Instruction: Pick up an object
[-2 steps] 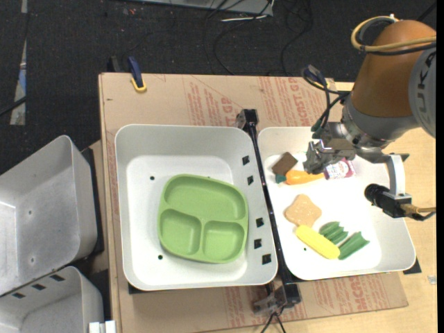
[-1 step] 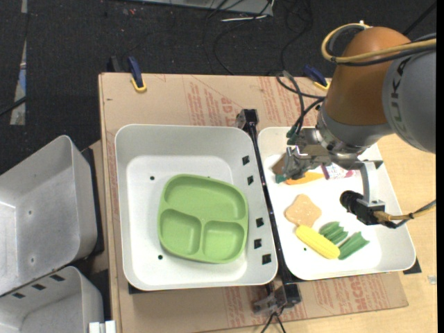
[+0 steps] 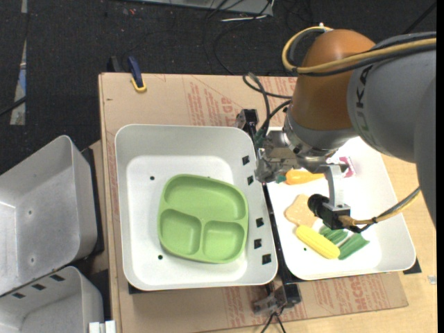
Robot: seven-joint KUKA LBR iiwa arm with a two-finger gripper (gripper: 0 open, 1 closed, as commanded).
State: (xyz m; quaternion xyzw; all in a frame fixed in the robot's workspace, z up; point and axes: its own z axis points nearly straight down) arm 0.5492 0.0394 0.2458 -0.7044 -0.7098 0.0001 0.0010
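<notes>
My gripper [image 3: 275,166] hangs over the left edge of the right bin [image 3: 395,255], close to the wall it shares with the left bin. An orange carrot-like piece [image 3: 304,177] lies just right of the gripper, and I cannot tell if they touch. Below it are a tan bread-shaped slice [image 3: 298,211], a yellow corn cob [image 3: 317,241] and a green ridged piece [image 3: 347,242]. A small pink and white item [image 3: 344,166] peeks out under the arm. The arm's bulk hides the bin's upper part.
The left bin [image 3: 139,151] holds a green divided plate [image 3: 202,218]. Both bins rest on a cardboard-covered bench [image 3: 180,96]. Spare white bins [image 3: 35,207] stand at the far left, off the bench.
</notes>
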